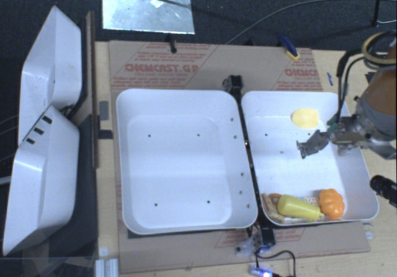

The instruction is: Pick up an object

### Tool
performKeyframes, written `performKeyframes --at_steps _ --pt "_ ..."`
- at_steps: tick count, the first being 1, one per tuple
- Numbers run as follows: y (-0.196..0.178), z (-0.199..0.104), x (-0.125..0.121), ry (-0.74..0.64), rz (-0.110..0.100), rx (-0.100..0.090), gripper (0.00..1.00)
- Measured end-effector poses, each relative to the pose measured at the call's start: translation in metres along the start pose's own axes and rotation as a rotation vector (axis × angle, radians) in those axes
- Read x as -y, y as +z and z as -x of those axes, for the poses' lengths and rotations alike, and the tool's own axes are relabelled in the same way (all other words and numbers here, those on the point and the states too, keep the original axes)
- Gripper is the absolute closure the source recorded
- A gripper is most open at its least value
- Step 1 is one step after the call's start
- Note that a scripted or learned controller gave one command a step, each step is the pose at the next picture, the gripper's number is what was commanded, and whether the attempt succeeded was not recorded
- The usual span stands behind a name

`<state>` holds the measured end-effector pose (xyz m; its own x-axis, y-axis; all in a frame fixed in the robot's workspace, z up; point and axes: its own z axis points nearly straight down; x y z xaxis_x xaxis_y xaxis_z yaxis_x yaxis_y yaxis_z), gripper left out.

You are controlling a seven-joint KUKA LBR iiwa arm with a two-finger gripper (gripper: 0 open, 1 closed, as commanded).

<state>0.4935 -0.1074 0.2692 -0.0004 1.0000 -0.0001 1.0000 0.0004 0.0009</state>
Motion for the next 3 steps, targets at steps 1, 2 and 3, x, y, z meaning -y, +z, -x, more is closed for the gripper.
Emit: performKeyframes --at_steps 1,2,3 --pt "0.047 0.05 -0.055 0.003 -0.004 0.0 0.0" --pt "0.033 0.049 -0.056 0.0 0.001 0.001 1.0" --pt "0.034 0.049 -0.056 0.0 0.001 0.0 0.0"
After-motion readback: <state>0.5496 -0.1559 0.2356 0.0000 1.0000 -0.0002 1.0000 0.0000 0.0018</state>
